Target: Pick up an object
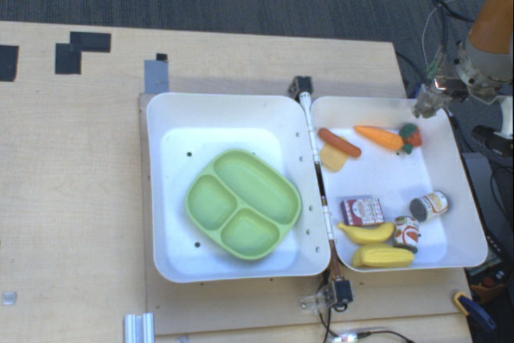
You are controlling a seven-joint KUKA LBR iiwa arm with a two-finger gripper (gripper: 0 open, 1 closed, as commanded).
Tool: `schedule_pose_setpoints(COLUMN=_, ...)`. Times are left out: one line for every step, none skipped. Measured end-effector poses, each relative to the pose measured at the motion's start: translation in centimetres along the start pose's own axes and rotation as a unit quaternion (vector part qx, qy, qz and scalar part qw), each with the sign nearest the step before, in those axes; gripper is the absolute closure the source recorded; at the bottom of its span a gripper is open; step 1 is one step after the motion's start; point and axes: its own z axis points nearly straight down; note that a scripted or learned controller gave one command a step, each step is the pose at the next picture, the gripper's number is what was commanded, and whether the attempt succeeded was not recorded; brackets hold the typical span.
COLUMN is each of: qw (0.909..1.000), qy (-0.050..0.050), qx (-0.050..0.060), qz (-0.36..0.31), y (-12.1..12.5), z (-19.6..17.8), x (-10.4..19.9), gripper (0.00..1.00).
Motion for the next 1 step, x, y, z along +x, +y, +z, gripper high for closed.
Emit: schedule_pose_setpoints(qw=1.0000, qy=0.001, qx=0.000, qz=0.000, y=0.04, z=-2.64, x=4.47, gripper=1.00)
